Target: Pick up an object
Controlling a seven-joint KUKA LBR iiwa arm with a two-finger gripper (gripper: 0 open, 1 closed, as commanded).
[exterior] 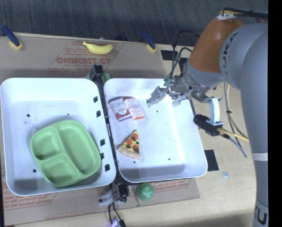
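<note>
In the right bin [190, 148] lie a red and white snack packet [125, 109] near the back left and a toy pizza slice [131, 144] in front of it, close to the divider. My gripper [166, 97] hovers over the back of the right bin, to the right of the packet and apart from it. Its fingers [155, 97] are spread open with nothing between them. A green divided plate [64, 152] lies in the left bin [11, 96].
A yellow toy banana [98, 47] lies on the cardboard behind the bins. A green ball [145, 191] sits on the cardboard just in front of the right bin. Black clips [99, 74] join the bins along the middle. Cables hang by the arm at the right.
</note>
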